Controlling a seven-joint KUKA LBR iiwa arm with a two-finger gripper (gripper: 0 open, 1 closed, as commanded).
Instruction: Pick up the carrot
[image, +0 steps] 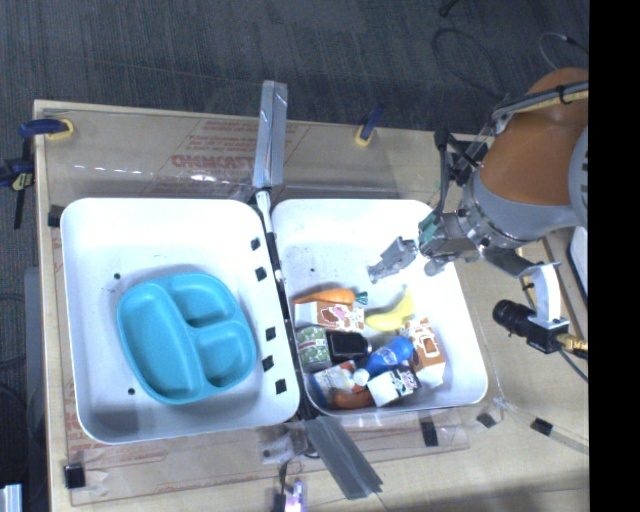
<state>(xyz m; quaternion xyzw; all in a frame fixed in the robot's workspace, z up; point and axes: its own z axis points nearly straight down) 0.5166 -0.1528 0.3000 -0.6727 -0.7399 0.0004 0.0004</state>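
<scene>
Carrot not yet picked: I am holding the gripper (385, 262) above the right bin (310, 225), with nothing in it.

I am seeing the carrot (327, 297) lying in the right bin, at the upper left edge of the clutter, touching a printed carton (340, 316) below it and near the banana (390, 313). I am watching the gripper hanging over bare bin floor, up and to the right of the carrot, and I am reading its fingers as parted and carrying nothing. I am judging the whole pick as remaining: moving left over the carrot, descending, closing, lifting. The blue tray (187, 336) is sitting untouched in the left bin (85, 240).
</scene>
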